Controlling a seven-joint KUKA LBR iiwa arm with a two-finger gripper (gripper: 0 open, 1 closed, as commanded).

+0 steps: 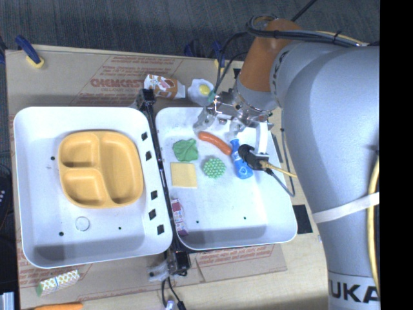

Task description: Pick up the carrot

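Observation:
The carrot [214, 142], a short orange stick, lies slanted in the upper middle of the right bin [219, 208]. My gripper [222, 120] hangs just above the carrot's far side, near the bin's back wall. Its fingers look spread, and nothing is held between them. The carrot rests on the bin floor, apart from the fingertips. The grey arm with its orange band [258, 63] comes in from the upper right.
Around the carrot lie a green lettuce piece [185, 149], a green spiky ball [213, 167], a yellow cheese slice [184, 174] and a blue object [242, 165]. The left bin [32, 173] holds a yellow divided plate [100, 168]. A small packet [161, 86] and a yellow-white item [202, 90] sit behind the bins.

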